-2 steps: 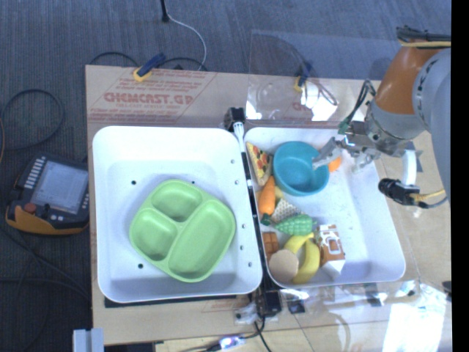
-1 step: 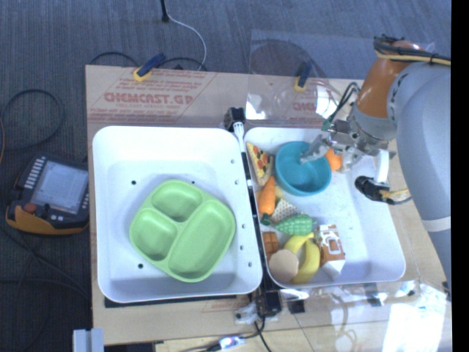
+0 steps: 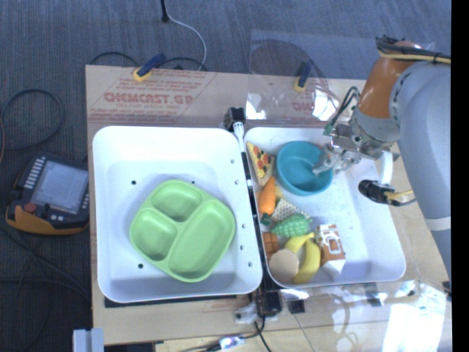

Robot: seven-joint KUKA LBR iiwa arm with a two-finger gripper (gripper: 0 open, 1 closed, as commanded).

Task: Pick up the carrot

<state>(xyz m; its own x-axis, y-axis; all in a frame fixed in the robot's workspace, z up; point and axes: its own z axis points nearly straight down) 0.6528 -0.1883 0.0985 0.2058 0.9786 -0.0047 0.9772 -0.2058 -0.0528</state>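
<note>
- Two white bins are seen side by side on the surface (image 3: 146, 101): the left bin (image 3: 110, 196) and the right bin (image 3: 374, 240).
- A green divided plate (image 3: 183, 229) is seen lying in the left bin, with three compartments.
- The carrot (image 3: 268, 195) is found in the right bin, close to its left wall, just below a pizza slice (image 3: 259, 160) and just left of the bowl's lower edge. It lies roughly upright in the view, tilted slightly.
- A blue bowl (image 3: 300, 169) is placed in the upper part of the right bin.
- Below the carrot, a green corn-like toy (image 3: 291, 226), a banana (image 3: 311, 257), a tan egg-like item (image 3: 284, 264) and a small carton (image 3: 331, 242) are crowded together.
- The arm (image 3: 410, 116) is seen reaching in from the right, its orange band above the wrist.
- The jaws (image 3: 323, 166) are positioned over the bowl's right rim, well apart from the carrot; whether they are wide or narrow cannot be told, and nothing is seen held between them.
- A handheld control pendant (image 3: 51, 195) is seen on the floor to the left.
</note>
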